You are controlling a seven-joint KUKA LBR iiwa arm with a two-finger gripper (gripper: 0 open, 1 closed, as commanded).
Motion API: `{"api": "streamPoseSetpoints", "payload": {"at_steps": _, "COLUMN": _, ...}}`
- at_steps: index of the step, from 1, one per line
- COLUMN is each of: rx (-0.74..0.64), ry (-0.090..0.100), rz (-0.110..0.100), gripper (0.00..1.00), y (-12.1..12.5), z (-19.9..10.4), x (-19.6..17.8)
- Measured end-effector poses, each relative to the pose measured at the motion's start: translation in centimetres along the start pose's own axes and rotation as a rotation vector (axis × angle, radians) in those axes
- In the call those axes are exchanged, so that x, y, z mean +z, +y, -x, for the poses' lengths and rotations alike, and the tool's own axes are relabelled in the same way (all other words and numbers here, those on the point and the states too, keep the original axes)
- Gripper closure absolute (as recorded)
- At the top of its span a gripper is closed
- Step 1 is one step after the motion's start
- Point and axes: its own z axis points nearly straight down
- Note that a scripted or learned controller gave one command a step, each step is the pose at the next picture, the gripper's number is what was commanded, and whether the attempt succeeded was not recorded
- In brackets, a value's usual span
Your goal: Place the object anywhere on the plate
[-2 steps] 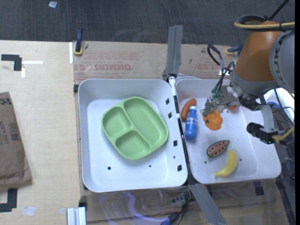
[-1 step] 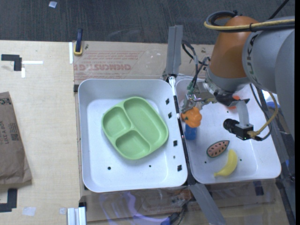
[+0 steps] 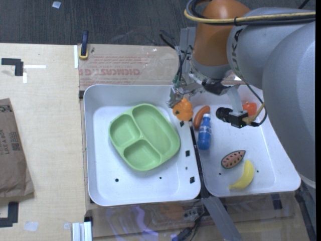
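Note:
A green three-compartment plate lies in the left white bin. My gripper hangs over the wall between the two bins, just past the plate's upper right rim. A small orange rounded object sits between its fingertips and looks lifted off the bin floor. The gripper is shut on it. The object is beside the plate, not over it. The arm's orange band and grey body cover the upper right of the view.
The right bin holds a red-orange oblong piece, a blue bottle, a brown-red slice, a banana and an orange-red item partly behind a black fitting. A brown paper bag lies at the far left.

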Motion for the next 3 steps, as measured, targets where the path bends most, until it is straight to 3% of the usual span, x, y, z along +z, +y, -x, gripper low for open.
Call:
{"api": "streamPoseSetpoints", "payload": {"at_steps": 1, "rx": -0.001, "ry": 0.000, "rz": 0.000, "gripper": 0.00, "y": 0.0, "z": 0.0, "x": 0.0}}
{"api": "streamPoseSetpoints", "payload": {"at_steps": 2, "rx": -0.283, "ry": 0.000, "rz": 0.001, "gripper": 0.00, "y": 3.8, "z": -3.6, "x": 2.3}}
{"api": "streamPoseSetpoints", "payload": {"at_steps": 3, "rx": -0.611, "ry": 0.001, "rz": 0.001, "gripper": 0.00, "y": 2.4, "z": -12.5, "x": 1.8}}
